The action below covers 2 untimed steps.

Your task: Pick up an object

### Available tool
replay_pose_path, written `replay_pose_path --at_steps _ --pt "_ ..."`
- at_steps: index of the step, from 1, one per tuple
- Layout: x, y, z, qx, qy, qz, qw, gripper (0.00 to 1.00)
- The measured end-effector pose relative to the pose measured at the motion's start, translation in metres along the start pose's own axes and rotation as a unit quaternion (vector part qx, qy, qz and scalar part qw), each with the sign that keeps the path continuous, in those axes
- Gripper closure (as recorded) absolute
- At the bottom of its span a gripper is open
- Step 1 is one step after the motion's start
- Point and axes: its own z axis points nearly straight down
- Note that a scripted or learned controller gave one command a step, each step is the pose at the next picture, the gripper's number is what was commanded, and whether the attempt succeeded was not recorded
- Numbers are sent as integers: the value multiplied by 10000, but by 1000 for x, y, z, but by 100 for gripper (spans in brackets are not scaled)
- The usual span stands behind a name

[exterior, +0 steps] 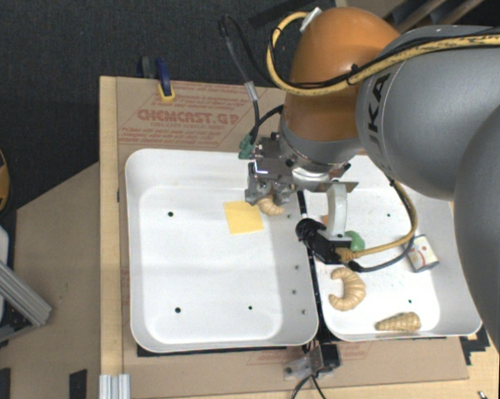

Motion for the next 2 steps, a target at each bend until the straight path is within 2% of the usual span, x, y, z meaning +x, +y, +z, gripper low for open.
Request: replay_pose_path --at_steps 1,2 --pt "24 10 7 -46 16 -31 10000 100" --pt "37 -2 66 6 9 -27 10000 100"
